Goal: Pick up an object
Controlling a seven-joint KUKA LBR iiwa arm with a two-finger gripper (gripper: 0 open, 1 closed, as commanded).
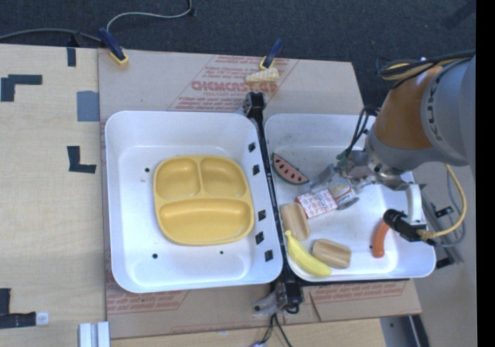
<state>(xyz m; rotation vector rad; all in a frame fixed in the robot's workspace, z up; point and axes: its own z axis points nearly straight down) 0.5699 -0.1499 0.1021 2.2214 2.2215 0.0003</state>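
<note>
— Yellow banana (304, 257) and tan roll (331, 253) along right bin's (402, 267) near wall?
— Yes. Just behind, red-and-white packet (321, 202), mid-bin, long axis left to right, right end tilted farther.
— Crowded?
— Second roll (295, 220) just beside left end; gripper (346, 183) over right end, open or closed, cannot tell. Farther back, watermelon slice (290, 170).

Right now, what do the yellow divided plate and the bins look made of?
Yellow divided plate: likely molded plastic, matte, uniform color with soft rounded ridges. Left bin and right bin: probably plastic too, smooth white with rounded corners and slight sheen.
</note>
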